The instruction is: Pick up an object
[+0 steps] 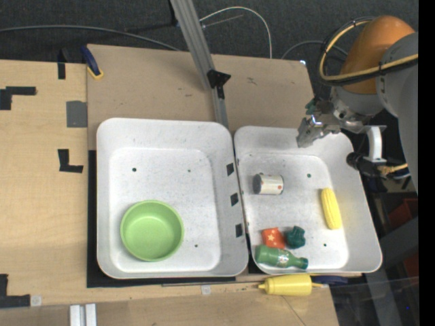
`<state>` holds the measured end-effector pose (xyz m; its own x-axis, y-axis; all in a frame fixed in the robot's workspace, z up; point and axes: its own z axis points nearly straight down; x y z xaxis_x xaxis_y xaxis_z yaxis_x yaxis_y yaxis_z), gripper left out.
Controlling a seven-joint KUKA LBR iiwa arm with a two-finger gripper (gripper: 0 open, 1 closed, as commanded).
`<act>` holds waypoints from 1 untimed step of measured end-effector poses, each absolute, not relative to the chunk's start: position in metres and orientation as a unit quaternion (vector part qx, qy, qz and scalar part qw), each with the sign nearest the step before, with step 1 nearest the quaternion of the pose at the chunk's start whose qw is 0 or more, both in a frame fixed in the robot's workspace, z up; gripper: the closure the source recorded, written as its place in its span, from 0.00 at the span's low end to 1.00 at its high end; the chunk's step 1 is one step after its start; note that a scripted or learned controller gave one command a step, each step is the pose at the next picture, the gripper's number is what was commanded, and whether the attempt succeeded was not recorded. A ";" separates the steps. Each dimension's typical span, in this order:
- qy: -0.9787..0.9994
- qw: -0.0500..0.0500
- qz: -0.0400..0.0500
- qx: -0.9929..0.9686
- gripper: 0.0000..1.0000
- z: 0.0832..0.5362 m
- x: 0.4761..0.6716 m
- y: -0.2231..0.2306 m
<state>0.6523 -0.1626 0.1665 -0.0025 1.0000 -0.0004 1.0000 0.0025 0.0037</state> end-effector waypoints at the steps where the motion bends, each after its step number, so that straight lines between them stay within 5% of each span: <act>1: 0.708 0.003 0.001 0.706 1.00 0.230 0.650 -0.163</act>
<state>0.6498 -0.1633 0.2299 -0.0020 1.0000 -0.0017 1.0000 0.0020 0.0057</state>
